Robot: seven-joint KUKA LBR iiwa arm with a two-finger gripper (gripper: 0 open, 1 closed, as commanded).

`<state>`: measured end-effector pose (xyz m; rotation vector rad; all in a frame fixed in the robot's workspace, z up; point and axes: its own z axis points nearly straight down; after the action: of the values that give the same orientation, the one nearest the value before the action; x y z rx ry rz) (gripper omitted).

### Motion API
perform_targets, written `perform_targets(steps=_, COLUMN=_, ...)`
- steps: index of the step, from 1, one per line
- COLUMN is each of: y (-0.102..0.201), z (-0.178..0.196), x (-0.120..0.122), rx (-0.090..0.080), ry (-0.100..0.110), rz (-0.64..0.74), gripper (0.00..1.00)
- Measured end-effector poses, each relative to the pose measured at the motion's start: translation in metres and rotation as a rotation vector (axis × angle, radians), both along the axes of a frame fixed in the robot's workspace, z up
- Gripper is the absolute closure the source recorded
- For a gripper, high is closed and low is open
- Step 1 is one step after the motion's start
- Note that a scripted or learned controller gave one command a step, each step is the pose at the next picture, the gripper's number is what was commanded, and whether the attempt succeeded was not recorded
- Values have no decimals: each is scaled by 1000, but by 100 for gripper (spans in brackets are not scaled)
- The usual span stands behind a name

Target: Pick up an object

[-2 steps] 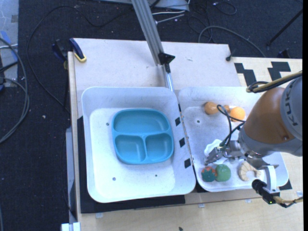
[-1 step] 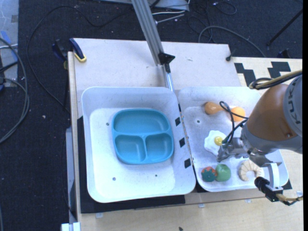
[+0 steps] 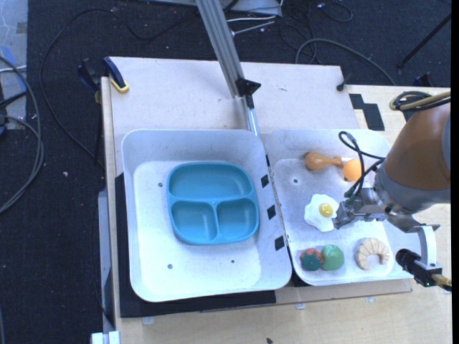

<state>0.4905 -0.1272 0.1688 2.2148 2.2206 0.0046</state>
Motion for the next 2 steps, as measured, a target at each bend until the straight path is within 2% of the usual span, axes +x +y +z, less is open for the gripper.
perform_targets(steps=1, y=-2, z=47, x=-7, rx=0, ry=1, rz=-1, gripper=100)
perform_targets(steps=2, y=-2, z=58, x=-6, rx=1, ry=3, rz=0, gripper=100)
